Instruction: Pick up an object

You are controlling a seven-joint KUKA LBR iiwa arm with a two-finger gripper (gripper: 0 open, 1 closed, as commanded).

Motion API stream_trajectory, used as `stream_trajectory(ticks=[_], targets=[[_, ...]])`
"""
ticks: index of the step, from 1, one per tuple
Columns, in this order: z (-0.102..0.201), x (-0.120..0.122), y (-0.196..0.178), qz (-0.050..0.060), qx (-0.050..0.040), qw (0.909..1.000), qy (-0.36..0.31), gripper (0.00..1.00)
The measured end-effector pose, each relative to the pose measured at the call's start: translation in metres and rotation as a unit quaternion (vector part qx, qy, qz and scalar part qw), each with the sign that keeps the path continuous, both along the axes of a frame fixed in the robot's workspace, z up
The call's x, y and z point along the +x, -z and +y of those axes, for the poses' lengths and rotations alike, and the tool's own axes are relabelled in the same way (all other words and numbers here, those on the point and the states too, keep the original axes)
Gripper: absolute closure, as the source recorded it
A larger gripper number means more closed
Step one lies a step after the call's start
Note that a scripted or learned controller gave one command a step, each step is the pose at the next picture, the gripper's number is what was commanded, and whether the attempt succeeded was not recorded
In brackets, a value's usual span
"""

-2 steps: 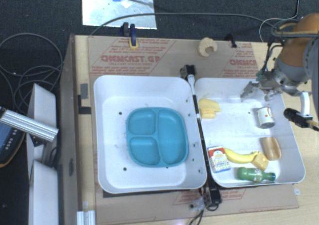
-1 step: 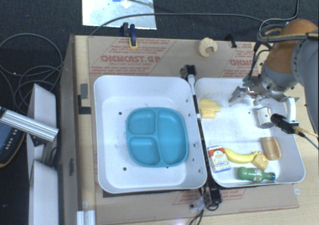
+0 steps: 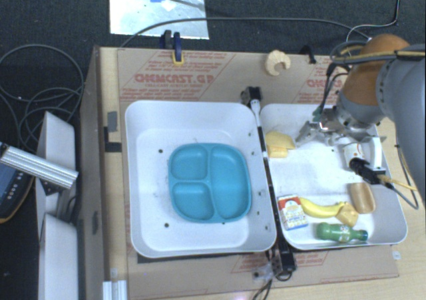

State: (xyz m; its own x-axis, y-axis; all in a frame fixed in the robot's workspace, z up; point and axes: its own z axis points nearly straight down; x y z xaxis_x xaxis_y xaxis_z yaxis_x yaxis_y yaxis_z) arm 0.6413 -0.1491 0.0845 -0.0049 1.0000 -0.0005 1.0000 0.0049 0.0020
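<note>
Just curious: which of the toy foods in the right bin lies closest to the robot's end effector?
The pale yellow wedge by the divider, just left of the end effector. The banana, green bottle and tan piece lie farther down.

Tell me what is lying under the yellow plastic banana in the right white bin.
The yellow plastic banana rests partly on a small red-and-white packet, on the floor of the right white bin. The part of the packet beneath the banana is covered.
</note>
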Motion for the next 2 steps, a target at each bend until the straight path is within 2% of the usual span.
stream_trajectory(ticks=[1,2], targets=[[-0.058,0.028,-0.027,-0.001,-0.0009,1.0000,0.001,0.00],[-0.009,-0.015,-0.018,0.000,0.0005,1.0000,0.000,0.00]])
